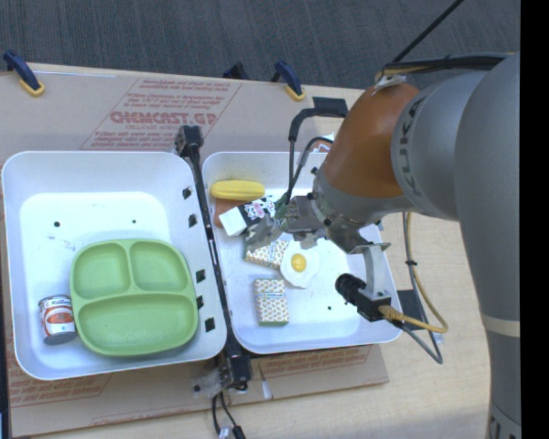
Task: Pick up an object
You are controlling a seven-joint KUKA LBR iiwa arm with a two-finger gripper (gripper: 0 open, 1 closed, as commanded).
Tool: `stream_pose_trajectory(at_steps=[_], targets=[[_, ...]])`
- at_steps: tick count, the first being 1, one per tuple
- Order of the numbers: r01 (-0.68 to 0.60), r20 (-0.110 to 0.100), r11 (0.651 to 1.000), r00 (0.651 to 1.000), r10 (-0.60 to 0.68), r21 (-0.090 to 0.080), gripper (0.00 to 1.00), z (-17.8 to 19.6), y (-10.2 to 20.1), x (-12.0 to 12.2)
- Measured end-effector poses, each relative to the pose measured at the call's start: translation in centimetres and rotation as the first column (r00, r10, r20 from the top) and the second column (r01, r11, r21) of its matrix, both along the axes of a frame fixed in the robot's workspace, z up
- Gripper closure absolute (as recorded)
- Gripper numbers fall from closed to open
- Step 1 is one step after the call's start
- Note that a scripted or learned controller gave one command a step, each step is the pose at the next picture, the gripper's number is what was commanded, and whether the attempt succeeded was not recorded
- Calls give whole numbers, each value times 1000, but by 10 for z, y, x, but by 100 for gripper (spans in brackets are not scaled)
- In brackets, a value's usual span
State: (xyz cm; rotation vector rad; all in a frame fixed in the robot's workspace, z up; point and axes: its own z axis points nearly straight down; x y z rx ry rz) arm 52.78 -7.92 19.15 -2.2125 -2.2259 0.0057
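Over right bin (334,326), tool (267,230) beside fried egg (299,265), yellow banana (237,189) nearby.

1. A robotics lab, not a home: a heavy grey industrial arm (448,144) with an orange band reaches over the counter (453,277)
2. Two shallow white bins, the left bin (18,167) and the right bin (366,332), sit side by side on a brown sheet (165,108) printed CHEMCAST GP, held at its far edge by spring clamps (23,71)
3. The bins hold test props: a banana (237,190), a toy fried egg (299,265), a green divided plate (133,295)
4. Grey carpet (210,16) lies beyond, and loose cables (221,410) trail at the near edge
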Motion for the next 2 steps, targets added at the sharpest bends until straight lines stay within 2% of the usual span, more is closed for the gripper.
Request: stream_pose_trajectory(at_steps=[1,2], targets=[[-2,11,1000,1000,2,-1,0,-95,-34,24],[-8,10,1000,1000,8,-2,100,-85,-34,25]])
